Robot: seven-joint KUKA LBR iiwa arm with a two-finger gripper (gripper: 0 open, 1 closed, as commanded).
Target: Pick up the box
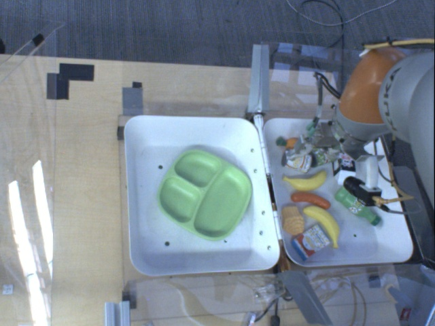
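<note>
The box [312, 240] is a small red, blue and white carton. It lies flat near the front edge of the right bin [397, 246], just in front of a banana. My gripper [321, 141] hangs over the back of the same bin, well behind the box and apart from it. It sits low among a crumpled silver and white packet [299, 159] and other small items. The grey arm with its orange band [367, 87] reaches down from the upper right.
The right bin also holds two bananas [306, 180] [326, 225], a red sausage [310, 200], a tan cracker [293, 219] and a green bottle [360, 206]. In the left bin [143, 250] rests a green divided plate [205, 194].
</note>
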